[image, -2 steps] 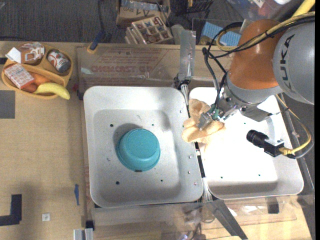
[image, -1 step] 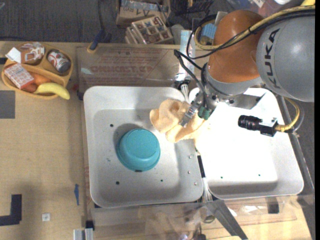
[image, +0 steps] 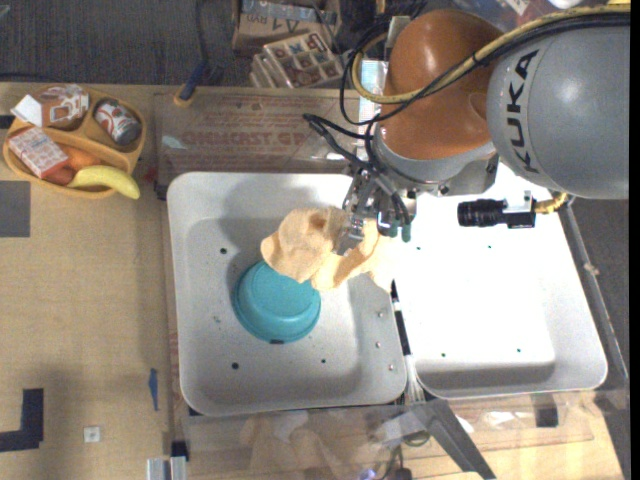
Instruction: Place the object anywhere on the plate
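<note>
The arm's gripper (image: 352, 230) hangs over the back right part of the left bin (image: 200, 358), its tip down among the folds of a pale yellow cloth (image: 300, 248). The jaws look narrow and seem pinched on a raised fold at the cloth's right edge, though the crumpled fabric hides where they meet, so a firm hold is only likely, not certain.

The cloth lies bunched, not flat; its front left edge touches or laps the rim of a teal plate (image: 279, 303), which sits just beside it toward the bin's centre. Most of the cloth is off the plate, behind it and to its right. That layout suits the task: the plate is the near target, and a pinch on a high fold gives the gripper something to lift without scraping the bin floor.

The cloth's long axis runs roughly from the gripper down and left toward the plate, with the bulkier lobe at the left end. A short carry along that line would probably bring it over the plate.

The right bin (image: 500, 358) lies just beside the left one on the worktop (image: 80, 318).
</note>
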Robot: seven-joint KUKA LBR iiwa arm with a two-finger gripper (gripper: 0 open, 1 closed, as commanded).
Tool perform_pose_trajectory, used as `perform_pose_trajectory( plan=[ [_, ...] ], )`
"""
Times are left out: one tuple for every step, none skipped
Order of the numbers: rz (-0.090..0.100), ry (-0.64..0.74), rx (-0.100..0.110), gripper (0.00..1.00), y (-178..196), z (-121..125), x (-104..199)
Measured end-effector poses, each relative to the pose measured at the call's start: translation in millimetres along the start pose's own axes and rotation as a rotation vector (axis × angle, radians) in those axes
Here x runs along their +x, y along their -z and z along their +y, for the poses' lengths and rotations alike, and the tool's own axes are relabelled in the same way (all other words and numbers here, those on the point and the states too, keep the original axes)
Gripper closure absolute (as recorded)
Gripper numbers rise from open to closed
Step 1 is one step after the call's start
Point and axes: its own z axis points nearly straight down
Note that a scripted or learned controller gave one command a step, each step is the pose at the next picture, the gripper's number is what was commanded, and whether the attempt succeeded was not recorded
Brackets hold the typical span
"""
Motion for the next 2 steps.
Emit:
perform_pose_trajectory(
  plan=[
    [0.0, 0.26, -0.001, 1.0, -3.4, 49.1, 12.4],
    [-0.001, 0.26, -0.001, 0.0, -2.8, 49.0, 12.1]
  ],
)
